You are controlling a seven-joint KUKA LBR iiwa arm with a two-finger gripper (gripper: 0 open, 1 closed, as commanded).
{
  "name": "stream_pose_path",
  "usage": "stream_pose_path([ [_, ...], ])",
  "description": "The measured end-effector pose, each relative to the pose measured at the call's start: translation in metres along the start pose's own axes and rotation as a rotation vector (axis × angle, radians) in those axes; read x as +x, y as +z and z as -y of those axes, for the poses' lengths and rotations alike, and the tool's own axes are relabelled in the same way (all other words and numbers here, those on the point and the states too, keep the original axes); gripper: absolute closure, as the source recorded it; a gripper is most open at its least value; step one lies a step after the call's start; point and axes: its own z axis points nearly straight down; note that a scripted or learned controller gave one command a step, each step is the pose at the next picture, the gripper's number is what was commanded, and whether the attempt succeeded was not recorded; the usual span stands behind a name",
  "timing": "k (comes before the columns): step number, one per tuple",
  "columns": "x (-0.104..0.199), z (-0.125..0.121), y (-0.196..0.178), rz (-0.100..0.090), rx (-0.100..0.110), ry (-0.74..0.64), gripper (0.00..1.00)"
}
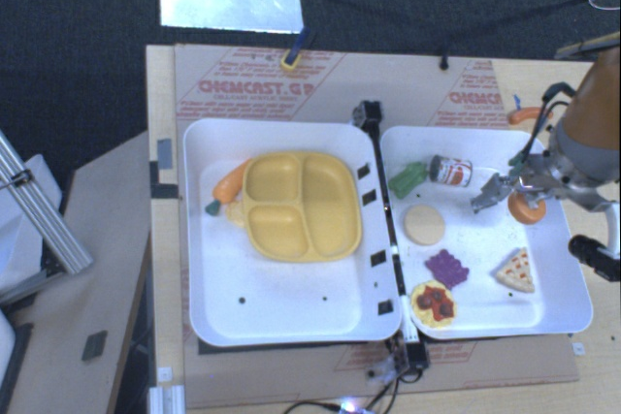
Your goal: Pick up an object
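The claw point(497, 190) hangs low in the right bin point(485, 325), near its far right corner, and I cannot tell how wide it stands. The small jar point(449, 172) lies just beside it, an orange piece point(528, 208) close on the other side. I think the claw may push the jar, which can roll against the green toy point(408, 178), or close between both things and catch nothing.
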Motion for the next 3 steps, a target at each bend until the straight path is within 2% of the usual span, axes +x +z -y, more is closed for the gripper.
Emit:
stream_pose_path([
  [2,-0.001,0.008,0.098,-0.001,0.002,0.001,0.0],
  [3,-0.003,0.006,0.084,0.003,-0.005,0.001,1.0],
])
